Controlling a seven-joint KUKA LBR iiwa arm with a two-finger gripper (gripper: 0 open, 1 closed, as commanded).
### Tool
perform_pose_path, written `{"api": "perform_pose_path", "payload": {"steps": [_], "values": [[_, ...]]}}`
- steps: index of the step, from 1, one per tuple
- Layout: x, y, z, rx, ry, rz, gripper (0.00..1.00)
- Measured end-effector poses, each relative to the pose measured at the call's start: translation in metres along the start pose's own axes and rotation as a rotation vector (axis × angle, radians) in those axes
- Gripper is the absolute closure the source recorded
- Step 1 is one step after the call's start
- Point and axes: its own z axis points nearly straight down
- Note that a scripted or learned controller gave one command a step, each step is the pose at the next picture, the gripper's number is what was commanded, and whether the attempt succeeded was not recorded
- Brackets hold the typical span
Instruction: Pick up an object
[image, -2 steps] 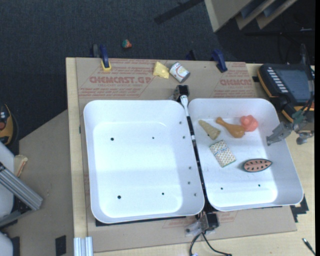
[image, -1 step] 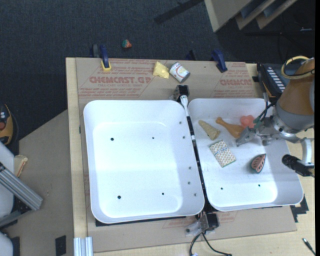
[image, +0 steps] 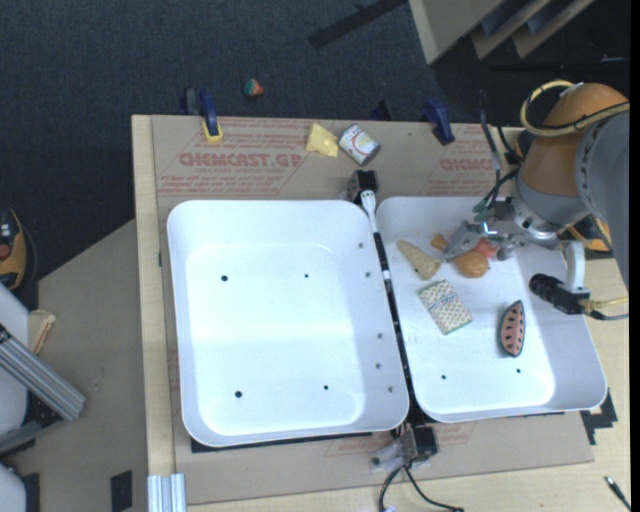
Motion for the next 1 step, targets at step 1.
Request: {"api": "perform_pose_path", "payload": {"steps": [1], "values": [[-0.0022,-0.0026,-0.0110,0.005,-0.001,0.002,1.00]]}}
